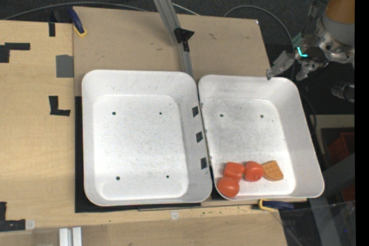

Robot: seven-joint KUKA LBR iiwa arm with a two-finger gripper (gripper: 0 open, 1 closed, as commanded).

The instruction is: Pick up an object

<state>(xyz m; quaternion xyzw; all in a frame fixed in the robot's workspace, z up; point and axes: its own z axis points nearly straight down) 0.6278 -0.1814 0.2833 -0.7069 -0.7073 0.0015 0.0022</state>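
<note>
Gripper point(290, 64) beyond the far right corner of the right bin point(305, 124), fingers spread wide, holding nothing. Three red pieces point(240, 176) and an orange piece point(273, 170) clustered against that bin's near edge, touching.

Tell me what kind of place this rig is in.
Likely a robotics lab test bench: two white bins on a taped plywood bench, loose cables on dark floor, and toy-like orange pieces.

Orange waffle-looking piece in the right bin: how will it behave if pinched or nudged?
The orange piece looks flat, so probably slides rather than rolls. It touches a red piece, so a nudge would likely move both. It sits near the bin wall, likely cramping the gripper.
</note>
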